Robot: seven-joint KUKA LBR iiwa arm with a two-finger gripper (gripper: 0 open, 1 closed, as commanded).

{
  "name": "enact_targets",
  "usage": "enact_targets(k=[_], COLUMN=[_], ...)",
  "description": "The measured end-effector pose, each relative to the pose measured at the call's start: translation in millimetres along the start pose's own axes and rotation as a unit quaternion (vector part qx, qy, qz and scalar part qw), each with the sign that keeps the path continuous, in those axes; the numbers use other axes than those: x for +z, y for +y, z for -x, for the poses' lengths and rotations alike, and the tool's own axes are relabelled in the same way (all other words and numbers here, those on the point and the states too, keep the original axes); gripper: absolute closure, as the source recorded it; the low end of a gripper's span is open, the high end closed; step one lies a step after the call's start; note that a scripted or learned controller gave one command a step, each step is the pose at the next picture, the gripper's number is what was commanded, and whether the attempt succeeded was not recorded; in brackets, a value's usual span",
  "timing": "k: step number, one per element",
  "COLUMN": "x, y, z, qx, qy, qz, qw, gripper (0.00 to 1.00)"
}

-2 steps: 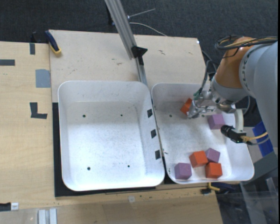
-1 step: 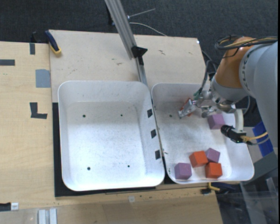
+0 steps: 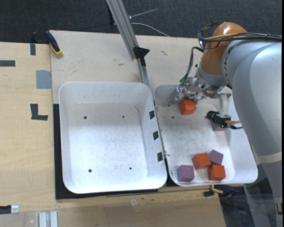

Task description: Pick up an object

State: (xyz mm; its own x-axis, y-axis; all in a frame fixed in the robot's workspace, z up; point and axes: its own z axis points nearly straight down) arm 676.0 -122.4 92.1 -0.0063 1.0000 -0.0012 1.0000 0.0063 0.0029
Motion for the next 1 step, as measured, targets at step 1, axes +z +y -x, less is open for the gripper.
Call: enact_targets(k=[1], x=[-9.8], y=[-2.5], z=[2.3], qx=[0.001], qy=[-0.001], qz=[-0.003], qw=[1.0], gripper=[1.0])
